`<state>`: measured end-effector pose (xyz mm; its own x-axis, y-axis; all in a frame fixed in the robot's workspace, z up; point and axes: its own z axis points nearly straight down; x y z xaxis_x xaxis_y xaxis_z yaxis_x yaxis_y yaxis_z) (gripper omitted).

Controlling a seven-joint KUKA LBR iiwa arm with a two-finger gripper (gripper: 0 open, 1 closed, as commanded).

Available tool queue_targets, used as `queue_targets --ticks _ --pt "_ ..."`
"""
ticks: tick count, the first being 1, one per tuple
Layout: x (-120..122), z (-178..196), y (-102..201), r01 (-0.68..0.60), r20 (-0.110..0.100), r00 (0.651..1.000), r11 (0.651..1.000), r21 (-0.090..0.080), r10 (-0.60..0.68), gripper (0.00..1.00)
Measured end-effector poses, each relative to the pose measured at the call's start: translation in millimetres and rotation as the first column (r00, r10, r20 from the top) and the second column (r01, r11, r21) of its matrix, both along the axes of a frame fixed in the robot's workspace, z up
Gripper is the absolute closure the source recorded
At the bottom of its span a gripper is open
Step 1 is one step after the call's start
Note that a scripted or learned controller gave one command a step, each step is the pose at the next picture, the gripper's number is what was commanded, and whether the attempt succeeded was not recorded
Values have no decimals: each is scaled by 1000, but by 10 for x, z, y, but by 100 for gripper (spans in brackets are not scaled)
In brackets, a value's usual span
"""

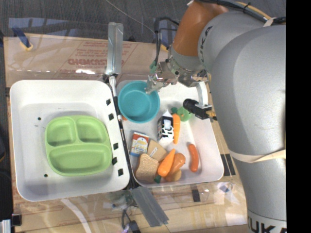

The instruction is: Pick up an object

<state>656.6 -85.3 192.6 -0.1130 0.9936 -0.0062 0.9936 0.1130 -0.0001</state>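
Looming over the right side of the frame, the grey arm is the nearest thing to the camera, its orange band showing near the top centre. Its gripper hangs at the upper edge of the right bin, just over the far rim of a teal bowl. Whether the fingers are apart or together cannot be told from this angle; they are small and partly lost against the wrist hardware, and nothing is visibly between them.

That bowl sits in the upper left corner of the right bin, touching or nearly touching the divider between the bins. It looks like thin moulded plastic: light, stiff, smooth and somewhat slippery, not fragile. My judgement is that the rim is the place to take it, one finger inside and one outside the wall, since the round body offers no other purchase. A shallow pinch could slip off, and a lopsided hold may let it tilt.

Below the bowl lies a crowd of toy food: a small carton, bread slices, two carrots, a sausage and a black-and-white carton. These lie close together, several touching, so a clean grasp there seems harder.

In the left bin rests a green divided plate, lying flat and well apart from the gripper.
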Motion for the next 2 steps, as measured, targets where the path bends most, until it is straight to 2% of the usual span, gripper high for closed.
queue_targets --ticks 1,2 --pt "-7 -5 58 555 1 832 832 0 -555 100" --pt "-302 -37 -8 818 -10 576 576 -2 -818 100"
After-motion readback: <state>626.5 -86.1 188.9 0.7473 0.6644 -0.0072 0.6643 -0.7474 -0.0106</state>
